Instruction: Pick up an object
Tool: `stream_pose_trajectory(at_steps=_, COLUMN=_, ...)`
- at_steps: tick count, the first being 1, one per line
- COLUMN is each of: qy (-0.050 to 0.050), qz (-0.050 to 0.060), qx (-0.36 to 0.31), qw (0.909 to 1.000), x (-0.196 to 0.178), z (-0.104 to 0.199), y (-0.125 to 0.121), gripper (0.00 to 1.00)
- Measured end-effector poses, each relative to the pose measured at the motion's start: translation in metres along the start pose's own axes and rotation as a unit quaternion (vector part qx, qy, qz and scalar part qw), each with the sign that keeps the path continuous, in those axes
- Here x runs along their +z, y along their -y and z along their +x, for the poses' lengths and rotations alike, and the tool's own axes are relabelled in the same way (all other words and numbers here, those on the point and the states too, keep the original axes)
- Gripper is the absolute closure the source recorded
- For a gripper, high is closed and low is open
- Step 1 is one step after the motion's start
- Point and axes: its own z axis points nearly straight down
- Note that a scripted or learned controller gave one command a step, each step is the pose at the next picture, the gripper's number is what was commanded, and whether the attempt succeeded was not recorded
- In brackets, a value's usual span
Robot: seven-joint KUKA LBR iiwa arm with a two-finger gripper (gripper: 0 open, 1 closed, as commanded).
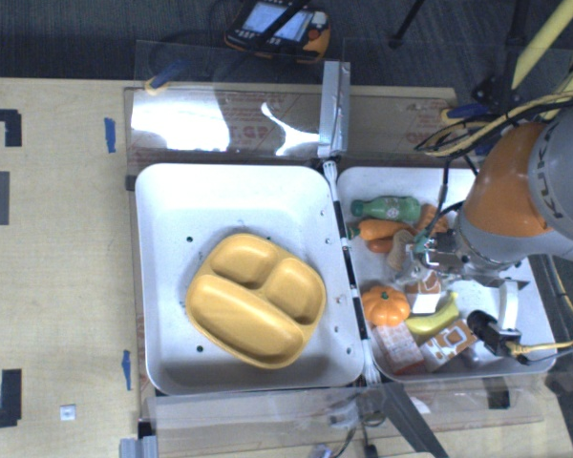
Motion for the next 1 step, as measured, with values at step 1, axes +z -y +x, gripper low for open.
stream_pose_trajectory(at_steps=1, qy=0.000, qz=0.002, qx=0.021, qw=0.9998, x=-0.0760, z=0.0145, y=0.0109, gripper=1.00)
